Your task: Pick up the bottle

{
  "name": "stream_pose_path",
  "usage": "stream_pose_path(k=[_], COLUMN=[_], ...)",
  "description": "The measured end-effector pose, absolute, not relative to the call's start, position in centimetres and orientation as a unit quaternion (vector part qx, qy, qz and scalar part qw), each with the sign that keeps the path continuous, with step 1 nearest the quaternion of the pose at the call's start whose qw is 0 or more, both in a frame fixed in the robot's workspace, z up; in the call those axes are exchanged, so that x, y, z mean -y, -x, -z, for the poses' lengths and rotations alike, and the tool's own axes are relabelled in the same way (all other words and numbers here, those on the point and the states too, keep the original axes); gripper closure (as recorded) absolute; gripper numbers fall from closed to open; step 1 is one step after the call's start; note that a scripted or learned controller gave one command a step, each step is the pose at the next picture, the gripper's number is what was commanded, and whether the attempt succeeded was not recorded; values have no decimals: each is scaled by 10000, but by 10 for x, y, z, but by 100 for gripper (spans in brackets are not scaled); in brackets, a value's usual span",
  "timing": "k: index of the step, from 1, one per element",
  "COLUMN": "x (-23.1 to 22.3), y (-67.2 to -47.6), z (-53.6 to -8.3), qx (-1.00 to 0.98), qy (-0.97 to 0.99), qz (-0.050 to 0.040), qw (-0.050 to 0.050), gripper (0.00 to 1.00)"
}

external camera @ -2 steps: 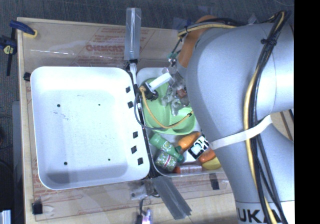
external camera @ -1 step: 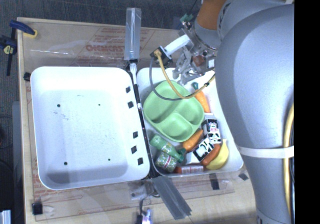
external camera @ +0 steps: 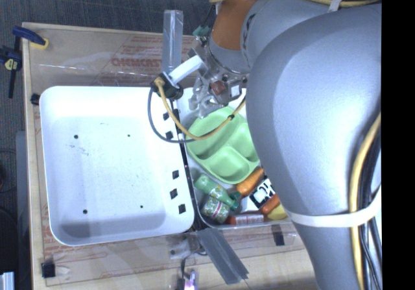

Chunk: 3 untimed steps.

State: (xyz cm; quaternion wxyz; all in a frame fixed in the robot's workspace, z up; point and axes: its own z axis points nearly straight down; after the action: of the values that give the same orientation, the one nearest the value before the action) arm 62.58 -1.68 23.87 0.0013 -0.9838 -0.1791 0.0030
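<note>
The grey arm [external camera: 311, 87] reached in from the right and hung low over the right bin [external camera: 194, 207], covering most of it, with the gripper [external camera: 206, 95] just above the light green divided tray [external camera: 224, 146]; how it was set could not be made out. The green bottle [external camera: 217, 193] lay in that bin's near corner, just below the tray, beside an orange thing [external camera: 249, 181] and a black-and-white pack [external camera: 261, 193]. The left bin [external camera: 104, 165] stood alongside, touching the right one.

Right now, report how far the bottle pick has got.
Done: the arm has reached the right bin, and the gripper sits above the green tray. In hand: nothing visible between its fingers. Left: the whole pick, since the green bottle lies in the bin below the tray, apart from the gripper.
</note>
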Motion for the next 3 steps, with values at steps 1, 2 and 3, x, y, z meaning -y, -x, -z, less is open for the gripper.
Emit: stream_pose_path(k=[1,2,3], x=[18,-28,4], y=[-626,-645,-651], z=[-239,-192,-192], qx=[1780,1026,1073], qy=[9840,9947,9942], qz=[-25,-20,-14], qw=[12,10,5], gripper=[0,0,0])
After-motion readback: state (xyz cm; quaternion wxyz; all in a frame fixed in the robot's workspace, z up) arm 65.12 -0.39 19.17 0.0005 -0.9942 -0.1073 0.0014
